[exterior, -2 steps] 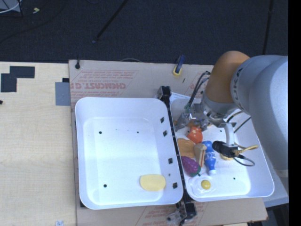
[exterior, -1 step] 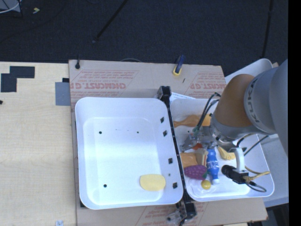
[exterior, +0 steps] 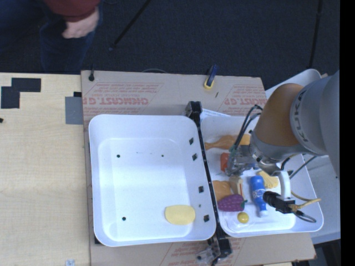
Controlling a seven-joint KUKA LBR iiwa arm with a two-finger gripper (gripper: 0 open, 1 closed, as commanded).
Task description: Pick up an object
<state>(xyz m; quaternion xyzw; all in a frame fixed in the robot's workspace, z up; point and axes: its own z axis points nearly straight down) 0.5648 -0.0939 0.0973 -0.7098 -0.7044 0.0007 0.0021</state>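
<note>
The gripper [exterior: 237, 166] is low in the right bin [exterior: 302, 221], among the toys.

I cannot tell how it is set. Just beside it are a red toy [exterior: 224, 160], a blue bottle [exterior: 258, 193], a purple toy [exterior: 231, 203] and a small yellow ball [exterior: 243, 218]. The left bin [exterior: 111, 127] has lots of open room; a yellow lump [exterior: 179, 214] lies near its front edge.

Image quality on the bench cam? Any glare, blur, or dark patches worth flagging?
Camera view: soft overall, fine edges slightly blurred; the small items in the right white bin smear together under the grey arm's gripper. The left white bin is bright but not blown out, and the pale yellow oval object reads clearly. The background above the bench is dark and underexposed.
</note>
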